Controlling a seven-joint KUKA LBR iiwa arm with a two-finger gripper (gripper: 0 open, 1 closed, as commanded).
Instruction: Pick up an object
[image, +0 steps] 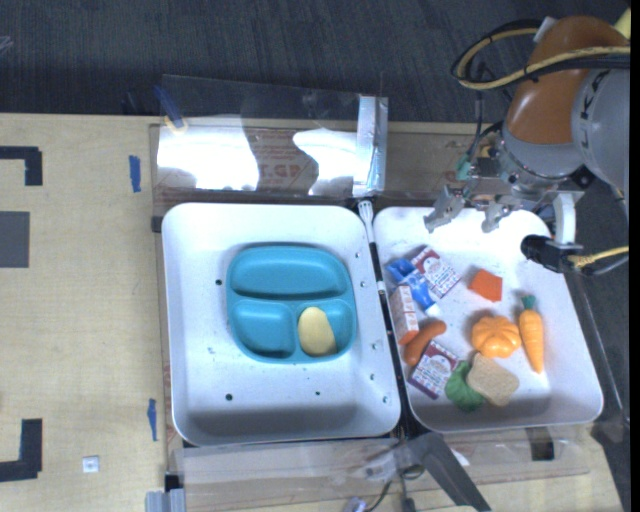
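While the gripper hung over the far rim of the right bin, its two fingers stood apart with nothing between them. No single target could be told, so every piece in that bin counted as a candidate.

One carrot lay near the right wall, long and orange with a green tip pointing away from the camera. One small orange pumpkin, ribbed and round, sat just left of it. One flat orange block lay farther back, apart from the rest. One tan slice of bread rested at the near side, touching a green leafy piece. One reddish sausage-like piece lay at a slant beside the bin's left wall. Several small printed packets in white, red and blue were scattered from the far left corner toward the near side; I counted about four, though overlap made that uncertain.

Two bins stood side by side. One blue divided tray sat in the left bin, and one pale yellow lemon-like piece lay in the tray's near right compartment.
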